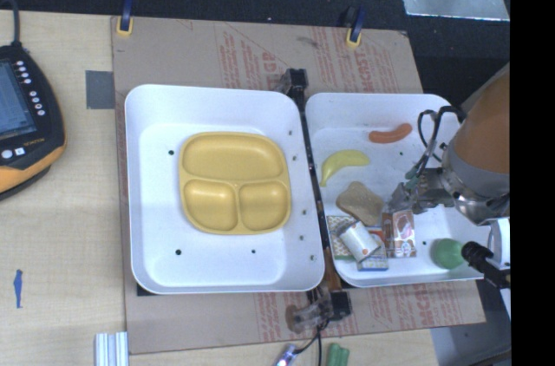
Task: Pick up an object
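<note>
Brown cardboard bench, glossy white bins (139,182), moulded yellow tray (234,182), curved banana (343,164)

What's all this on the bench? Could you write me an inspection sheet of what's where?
Surface: brown cardboard sheet on a wooden bench, clipped at the far edge.
Job's things: right white bin holds an orange sausage, yellow banana, brown bread slice, white can, red-brown carton and green round piece.
Clutter: left white bin holds a yellow three-compartment plate.
Grippers: end effector low over the right bin by the carton; grasp unclear.
Cables: black loop near the arm.
Surroundings: orange-edged handheld control pad at left.
</note>
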